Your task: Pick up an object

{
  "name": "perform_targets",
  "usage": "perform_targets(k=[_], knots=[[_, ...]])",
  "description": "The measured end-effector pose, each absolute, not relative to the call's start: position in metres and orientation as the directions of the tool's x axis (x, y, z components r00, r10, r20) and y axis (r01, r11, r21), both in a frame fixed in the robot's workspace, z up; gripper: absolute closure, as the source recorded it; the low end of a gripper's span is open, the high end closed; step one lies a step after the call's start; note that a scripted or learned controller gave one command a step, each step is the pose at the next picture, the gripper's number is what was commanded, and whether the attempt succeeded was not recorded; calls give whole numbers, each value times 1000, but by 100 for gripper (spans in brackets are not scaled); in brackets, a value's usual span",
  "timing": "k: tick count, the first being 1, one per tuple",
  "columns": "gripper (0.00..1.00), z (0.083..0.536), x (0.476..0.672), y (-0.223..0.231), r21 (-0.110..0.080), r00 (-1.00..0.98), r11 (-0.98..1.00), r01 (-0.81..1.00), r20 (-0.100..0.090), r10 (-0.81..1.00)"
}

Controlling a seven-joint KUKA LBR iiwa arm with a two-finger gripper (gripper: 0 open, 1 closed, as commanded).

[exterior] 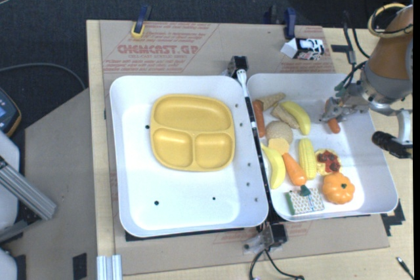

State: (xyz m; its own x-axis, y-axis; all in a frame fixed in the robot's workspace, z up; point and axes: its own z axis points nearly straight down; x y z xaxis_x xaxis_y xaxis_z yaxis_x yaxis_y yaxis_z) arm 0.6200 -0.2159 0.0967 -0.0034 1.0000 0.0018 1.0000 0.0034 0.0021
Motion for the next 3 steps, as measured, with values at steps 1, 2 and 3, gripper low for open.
perform_targets(k=[1, 2, 3], knots=[[100, 159, 618, -210, 8, -1, 1, 1000, -3, 1000], [100, 223, 617, -209, 9, -1, 1, 1000, -4, 1000], [100, 226, 618, -209, 4, -1, 1, 1000, -2, 1000]])
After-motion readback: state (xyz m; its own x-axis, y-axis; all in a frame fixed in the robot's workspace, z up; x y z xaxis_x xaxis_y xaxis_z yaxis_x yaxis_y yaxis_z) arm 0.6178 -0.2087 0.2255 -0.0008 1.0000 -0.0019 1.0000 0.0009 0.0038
